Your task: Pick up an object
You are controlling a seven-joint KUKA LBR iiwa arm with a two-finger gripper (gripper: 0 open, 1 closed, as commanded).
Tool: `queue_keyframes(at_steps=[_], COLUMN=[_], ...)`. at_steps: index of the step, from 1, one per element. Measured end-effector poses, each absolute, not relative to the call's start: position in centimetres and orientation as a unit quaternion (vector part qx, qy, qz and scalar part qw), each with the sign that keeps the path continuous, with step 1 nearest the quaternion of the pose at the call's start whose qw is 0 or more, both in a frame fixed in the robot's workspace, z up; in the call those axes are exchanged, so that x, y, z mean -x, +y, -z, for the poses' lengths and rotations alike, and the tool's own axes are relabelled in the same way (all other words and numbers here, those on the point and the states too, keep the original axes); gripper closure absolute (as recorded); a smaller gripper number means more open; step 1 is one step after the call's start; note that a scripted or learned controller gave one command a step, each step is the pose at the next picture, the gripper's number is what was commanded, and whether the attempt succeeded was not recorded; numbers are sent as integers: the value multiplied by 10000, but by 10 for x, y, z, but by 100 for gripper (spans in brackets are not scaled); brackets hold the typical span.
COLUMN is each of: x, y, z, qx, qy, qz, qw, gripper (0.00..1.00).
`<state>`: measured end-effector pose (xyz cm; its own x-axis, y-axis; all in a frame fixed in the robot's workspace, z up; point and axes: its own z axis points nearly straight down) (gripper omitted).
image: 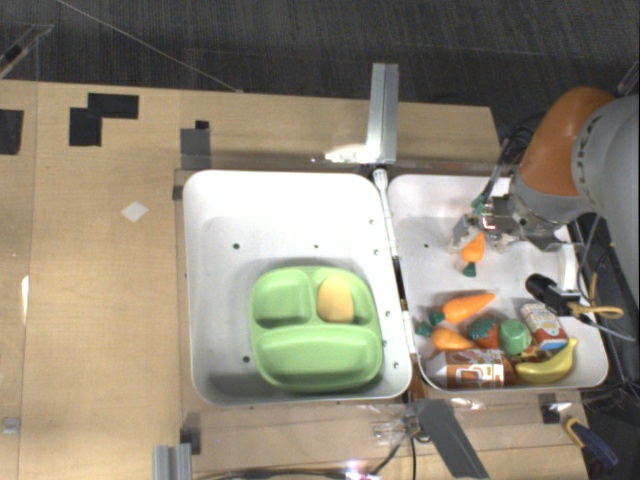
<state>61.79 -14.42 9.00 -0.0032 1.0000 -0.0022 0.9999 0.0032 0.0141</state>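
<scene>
Item: small orange carrot piece, upper part of the right bin, gripped between the closed jaws of the gripper, which hangs over that bin. Below it in the same bin: whole carrot, banana, brown bottle. Left bin, beside the right bin: green divided plate bearing a yellow lemon.

The right bin has bare white floor across its far half, broken by the gripper with a small orange piece just below it. Its near half is crowded: carrots, a bottle, a banana. In the left bin, the green tray with a yellow item fills the near middle; the far floor lies open.
</scene>
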Motion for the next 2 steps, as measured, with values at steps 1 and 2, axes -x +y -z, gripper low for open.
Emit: queue_keyframes(at_steps=[1,2], x=[-621,-650], y=[-141,-72], z=[-104,-187], qx=[-7028,-7386], qy=[7113,6741], qz=[-72,-22], qw=[82,22], gripper=[100,100])
